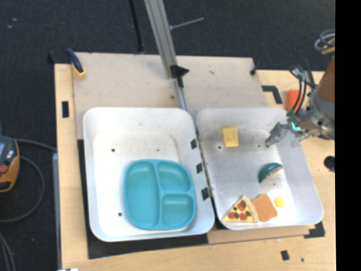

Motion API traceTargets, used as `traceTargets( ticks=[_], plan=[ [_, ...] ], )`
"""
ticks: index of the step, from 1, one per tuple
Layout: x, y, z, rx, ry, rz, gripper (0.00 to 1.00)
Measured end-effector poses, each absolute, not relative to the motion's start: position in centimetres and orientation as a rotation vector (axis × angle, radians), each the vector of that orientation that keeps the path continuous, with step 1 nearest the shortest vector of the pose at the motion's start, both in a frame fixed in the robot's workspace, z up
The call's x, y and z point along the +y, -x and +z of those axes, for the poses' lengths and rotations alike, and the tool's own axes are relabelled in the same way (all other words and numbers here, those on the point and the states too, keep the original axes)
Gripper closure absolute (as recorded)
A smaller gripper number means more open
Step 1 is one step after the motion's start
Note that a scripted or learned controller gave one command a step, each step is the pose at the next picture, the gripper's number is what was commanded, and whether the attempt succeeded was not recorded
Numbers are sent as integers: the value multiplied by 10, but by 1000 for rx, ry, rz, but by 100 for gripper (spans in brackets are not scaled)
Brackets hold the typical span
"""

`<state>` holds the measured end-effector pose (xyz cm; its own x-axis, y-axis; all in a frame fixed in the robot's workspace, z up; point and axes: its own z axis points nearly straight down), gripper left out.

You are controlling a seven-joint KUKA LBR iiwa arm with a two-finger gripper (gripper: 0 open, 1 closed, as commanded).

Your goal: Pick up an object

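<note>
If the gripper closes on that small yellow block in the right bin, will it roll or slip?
The small yellow block looks flat-sided, so it probably won't roll. It lies alone in the right white bin, so a missed pinch would likely just slide it.

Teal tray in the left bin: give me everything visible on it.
The teal tray is a glossy, plastic-looking divided plate, a rounded rectangle with three compartments: one long section along the image-left side, two smaller ones on the right, split by raised ridges. All three hold nothing. It lies flat and right side up on the floor of the left bin, in its near-right part, turned slightly off square to the walls. Its near edge sits close to the bin's front wall. Nothing rests on it, and the gripper is over the other bin.
</note>
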<state>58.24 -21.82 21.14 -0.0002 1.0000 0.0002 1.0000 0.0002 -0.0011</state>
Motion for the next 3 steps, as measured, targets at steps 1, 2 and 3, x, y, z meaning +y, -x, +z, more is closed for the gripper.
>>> traceTargets(
  ticks=[1, 2, 3],
  plan=[
    [-218, -583, 213, -2224, 2222, -2, 0],
    [-221, -591, 168, -2223, 2220, 3, 0],
    [-215, -591, 123, -2225, 2217, 3, 0]
  ],
)
